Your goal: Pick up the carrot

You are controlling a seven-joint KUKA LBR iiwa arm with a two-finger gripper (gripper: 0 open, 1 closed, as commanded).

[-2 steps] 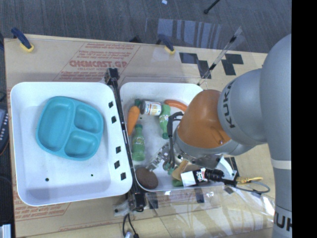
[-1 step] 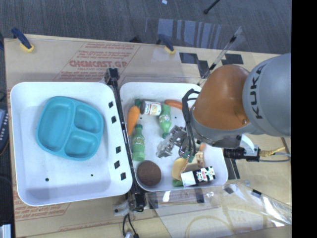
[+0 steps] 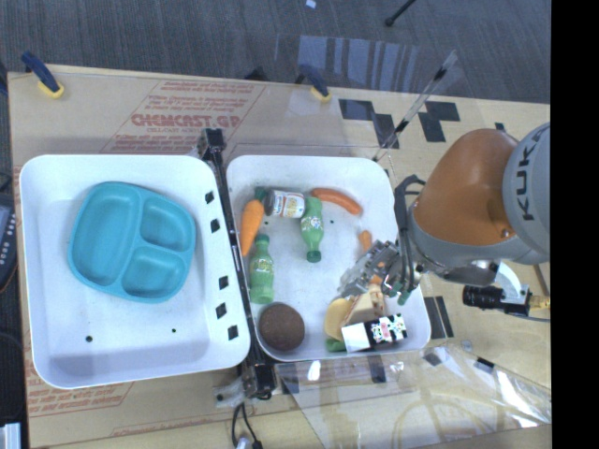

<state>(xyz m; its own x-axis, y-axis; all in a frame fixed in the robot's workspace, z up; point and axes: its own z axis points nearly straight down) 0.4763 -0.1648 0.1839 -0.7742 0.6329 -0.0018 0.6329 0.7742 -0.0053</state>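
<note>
Gripper (image 3: 379, 267) low in right bin, finger state unclear; carrot (image 3: 251, 225) well left. Likely light, rigid, smooth: grasp mid-body crosswise.

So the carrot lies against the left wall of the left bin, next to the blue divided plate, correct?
Not quite. The camera view shows the carrot against the left wall of the right bin, beside the green bottles. The blue divided plate sits in the left bin.
</note>
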